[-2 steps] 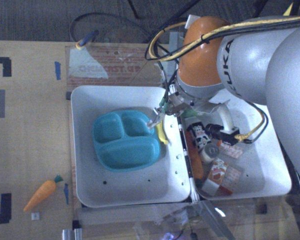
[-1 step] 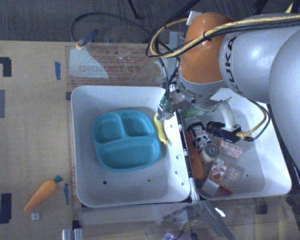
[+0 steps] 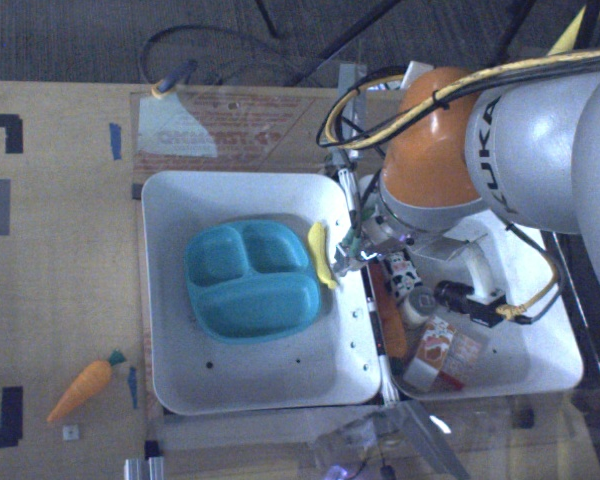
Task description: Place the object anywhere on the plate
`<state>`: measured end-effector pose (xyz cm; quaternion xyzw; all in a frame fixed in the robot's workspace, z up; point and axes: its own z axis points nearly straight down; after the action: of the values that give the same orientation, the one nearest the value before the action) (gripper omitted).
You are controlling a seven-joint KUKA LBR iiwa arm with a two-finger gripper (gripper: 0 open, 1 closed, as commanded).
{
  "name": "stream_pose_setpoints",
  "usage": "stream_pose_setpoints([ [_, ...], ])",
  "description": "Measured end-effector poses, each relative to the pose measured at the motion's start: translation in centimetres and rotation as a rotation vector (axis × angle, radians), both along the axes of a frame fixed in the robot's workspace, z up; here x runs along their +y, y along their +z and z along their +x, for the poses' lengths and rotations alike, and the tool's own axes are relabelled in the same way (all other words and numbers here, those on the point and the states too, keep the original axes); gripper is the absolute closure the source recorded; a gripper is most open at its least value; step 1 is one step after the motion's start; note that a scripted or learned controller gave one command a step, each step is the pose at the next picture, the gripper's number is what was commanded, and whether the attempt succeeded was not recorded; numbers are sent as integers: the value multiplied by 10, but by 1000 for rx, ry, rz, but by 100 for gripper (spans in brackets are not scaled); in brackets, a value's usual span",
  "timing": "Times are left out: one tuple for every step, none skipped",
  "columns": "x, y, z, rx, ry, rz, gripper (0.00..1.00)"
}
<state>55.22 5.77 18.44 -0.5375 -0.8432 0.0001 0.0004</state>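
A blue divided plate (image 3: 250, 278) lies in the left white bin (image 3: 180, 368). A yellow banana (image 3: 322, 254) rests just off the plate's right rim, against the bin's right side. My gripper (image 3: 346, 253) hangs right beside the banana, over the wall between the two bins, and the arm's orange band sits above it. The banana's right edge is close to the gripper, and I cannot make out whether it is touching.
The right bin (image 3: 555, 363) holds an orange carrot-like stick (image 3: 391, 330), a small red and white carton (image 3: 446, 354) and a black-and-white spotted item (image 3: 404, 278). A toy carrot (image 3: 80, 389) lies on the bench at the lower left, outside the bins.
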Motion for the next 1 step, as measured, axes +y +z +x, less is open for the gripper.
stream_pose_setpoints([
  [82, 36, -10, -3, 72, 0, 100],
])
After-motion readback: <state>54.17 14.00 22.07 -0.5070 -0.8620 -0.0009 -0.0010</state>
